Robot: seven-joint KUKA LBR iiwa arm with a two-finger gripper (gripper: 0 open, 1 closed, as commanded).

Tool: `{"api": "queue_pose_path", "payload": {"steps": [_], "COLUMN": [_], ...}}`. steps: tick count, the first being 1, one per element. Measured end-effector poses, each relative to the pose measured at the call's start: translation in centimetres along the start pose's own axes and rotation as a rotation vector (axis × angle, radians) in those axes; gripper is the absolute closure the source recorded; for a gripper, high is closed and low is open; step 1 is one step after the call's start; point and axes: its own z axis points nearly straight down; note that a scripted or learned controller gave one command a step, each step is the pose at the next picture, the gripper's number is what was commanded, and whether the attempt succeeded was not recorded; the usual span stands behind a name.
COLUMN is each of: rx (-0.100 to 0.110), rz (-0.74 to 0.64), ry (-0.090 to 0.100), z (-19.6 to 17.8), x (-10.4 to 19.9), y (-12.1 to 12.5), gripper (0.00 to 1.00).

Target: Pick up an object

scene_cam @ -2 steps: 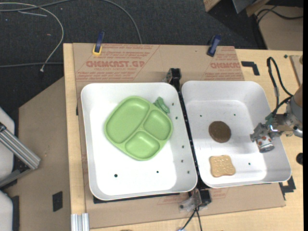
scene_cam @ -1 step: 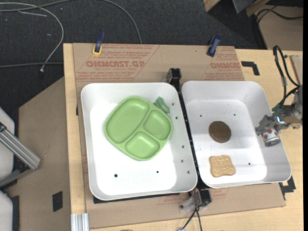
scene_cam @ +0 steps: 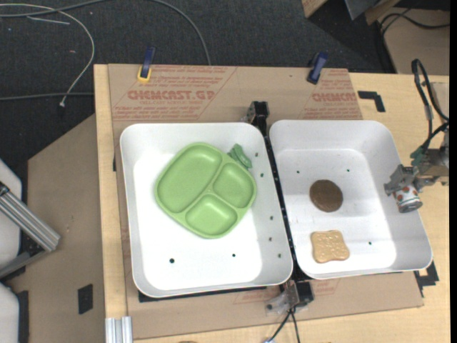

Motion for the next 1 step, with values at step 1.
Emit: {"api": "queue_pose_path", "payload": {"steps": [1], "rx": [0.001], "rz": [-0.005], "ry": [0.002], "z": [-0.91], "x": [4.82], "y": [0.81], "gripper": [1.0]}}
